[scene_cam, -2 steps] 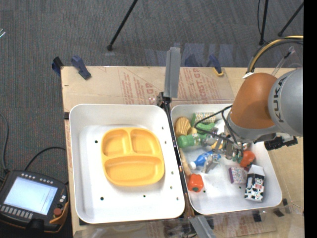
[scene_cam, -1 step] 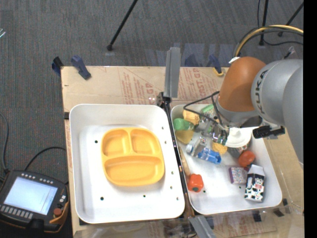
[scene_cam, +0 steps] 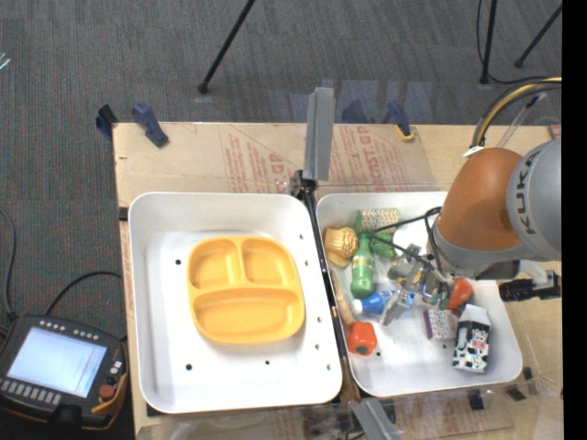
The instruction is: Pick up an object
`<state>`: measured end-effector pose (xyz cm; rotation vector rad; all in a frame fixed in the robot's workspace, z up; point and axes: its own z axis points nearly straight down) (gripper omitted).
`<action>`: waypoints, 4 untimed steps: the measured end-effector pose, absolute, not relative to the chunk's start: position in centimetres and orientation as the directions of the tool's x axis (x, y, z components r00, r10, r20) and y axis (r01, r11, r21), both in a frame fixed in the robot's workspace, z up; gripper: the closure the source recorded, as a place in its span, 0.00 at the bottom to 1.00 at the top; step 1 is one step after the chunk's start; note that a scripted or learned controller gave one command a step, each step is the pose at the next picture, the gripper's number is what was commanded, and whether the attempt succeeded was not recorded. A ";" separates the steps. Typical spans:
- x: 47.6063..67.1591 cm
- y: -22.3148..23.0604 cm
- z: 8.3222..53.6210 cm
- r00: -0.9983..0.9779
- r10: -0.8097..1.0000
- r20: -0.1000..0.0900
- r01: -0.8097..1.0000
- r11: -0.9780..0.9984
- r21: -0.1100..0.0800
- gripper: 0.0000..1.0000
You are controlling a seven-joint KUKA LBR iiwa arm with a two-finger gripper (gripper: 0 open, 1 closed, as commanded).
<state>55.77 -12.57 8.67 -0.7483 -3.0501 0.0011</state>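
Observation:
My gripper (scene_cam: 400, 289) hangs low in the right bin (scene_cam: 413, 379), pointing left, open, with nothing between its fingers. Just left of it a green bottle (scene_cam: 362, 269) stands among the toys, and a small blue and white piece (scene_cam: 371, 302) lies by the lower finger. A red-orange pepper (scene_cam: 362, 337) sits near the bin's front left. A gold ridged piece (scene_cam: 340, 241) and a corn cob (scene_cam: 378, 218) lie toward the back. A cow-patterned carton (scene_cam: 471, 342), a purple packet (scene_cam: 438, 324) and a red piece (scene_cam: 460, 291) lie under the wrist side.
The left bin (scene_cam: 156, 246) holds a yellow divided plate (scene_cam: 246, 289). A grey upright post (scene_cam: 319, 140) stands behind the divider between the bins. A teach pendant (scene_cam: 60, 365) lies off the bench at lower left.

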 end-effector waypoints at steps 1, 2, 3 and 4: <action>56.8 -9.7 8.6 -0.817 0.576 0.001 0.576 0.817 0.000 0.00; 58.6 -9.4 8.7 -0.815 0.579 0.002 0.579 0.815 0.000 0.00; 48.5 -15.6 8.6 -0.888 0.461 0.003 0.461 0.888 -0.001 0.00; 49.8 -9.0 8.7 -0.953 0.304 0.001 0.304 0.953 -0.001 0.00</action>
